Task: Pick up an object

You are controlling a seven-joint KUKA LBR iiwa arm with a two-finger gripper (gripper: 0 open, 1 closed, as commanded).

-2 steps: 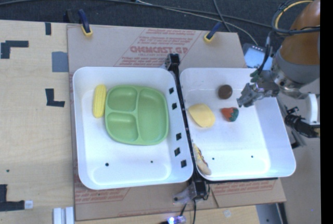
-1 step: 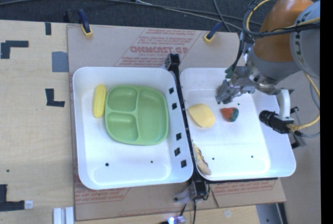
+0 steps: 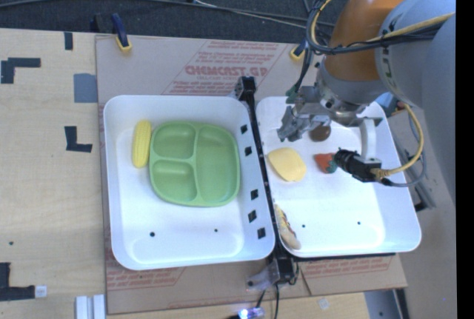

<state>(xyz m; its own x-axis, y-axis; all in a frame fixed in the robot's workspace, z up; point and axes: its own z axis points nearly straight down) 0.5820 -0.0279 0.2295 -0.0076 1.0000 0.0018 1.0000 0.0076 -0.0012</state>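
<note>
Nearest the camera, a small tan item (image 3: 287,230) lies at 6 o'clock of the right bin (image 3: 348,232), while the gripper (image 3: 296,123) hangs above its 11 o'clock corner, near the yellow lemon-like object (image 3: 286,164), so I judge nothing picked yet.

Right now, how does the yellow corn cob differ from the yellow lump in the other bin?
The corn cob is long and narrow; the yellow lump is broad and rounded. The cob lies in the left bin beside the green divided plate; the lump lies in the right bin, near the tool. Both are yellow.
</note>
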